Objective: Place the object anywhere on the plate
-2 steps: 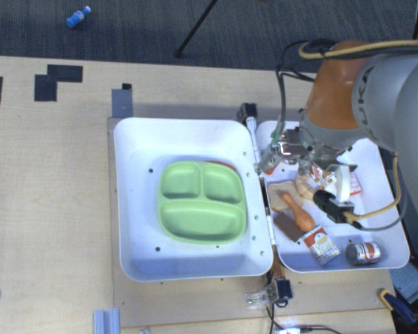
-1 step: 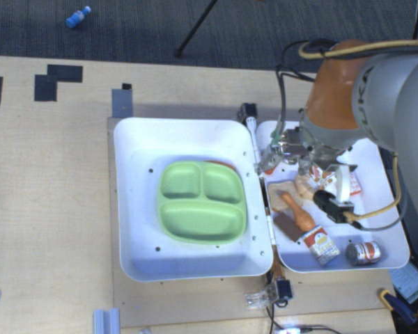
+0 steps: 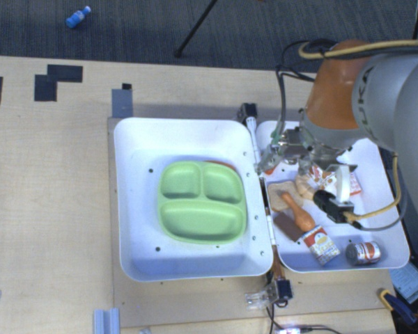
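from the overhead camera, the gripper (image 3: 296, 155) hangs low over the upper left of the right bin (image 3: 397, 252), and whether it is open or closed i cannot tell (the wrist hides it). the likeliest pick, a carrot-like orange piece (image 3: 297, 213), lies just below the gripper toward the near edge, its long axis running from upper left to lower right, while the green plate (image 3: 200, 202) sits well off to the left in the left bin (image 3: 136, 256). count: two bins, one plate with three compartments, one small can (image 3: 364, 252), one packet (image 3: 320, 243), one carrot piece.
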`<state>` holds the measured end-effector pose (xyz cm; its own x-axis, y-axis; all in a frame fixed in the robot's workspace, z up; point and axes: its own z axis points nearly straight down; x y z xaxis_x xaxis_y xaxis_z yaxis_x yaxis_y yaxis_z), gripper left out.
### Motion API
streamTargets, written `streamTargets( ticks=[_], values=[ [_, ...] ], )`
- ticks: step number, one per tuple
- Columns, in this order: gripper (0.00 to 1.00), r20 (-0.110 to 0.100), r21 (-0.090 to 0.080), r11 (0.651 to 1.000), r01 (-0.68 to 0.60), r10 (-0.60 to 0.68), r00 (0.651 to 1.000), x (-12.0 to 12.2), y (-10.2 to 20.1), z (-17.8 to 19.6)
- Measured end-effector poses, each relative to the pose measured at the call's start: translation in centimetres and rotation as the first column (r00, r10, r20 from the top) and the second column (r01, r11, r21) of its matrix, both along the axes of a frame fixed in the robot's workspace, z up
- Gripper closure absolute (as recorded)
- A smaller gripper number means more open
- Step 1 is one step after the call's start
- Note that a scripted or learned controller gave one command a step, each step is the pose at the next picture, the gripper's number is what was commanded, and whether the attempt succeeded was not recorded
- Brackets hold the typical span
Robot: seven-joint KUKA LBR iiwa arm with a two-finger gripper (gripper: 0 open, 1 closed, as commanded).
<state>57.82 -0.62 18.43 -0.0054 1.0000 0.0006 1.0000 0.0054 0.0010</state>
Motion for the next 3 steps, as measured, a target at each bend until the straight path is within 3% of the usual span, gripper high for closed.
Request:
streamTargets(
  ticks=[3],
  values=[
    [0.0, 0.0, 0.0, 1.0, 0.0, 0.0, 1.0, 0.0, 0.0, 0.0]
  ],
)
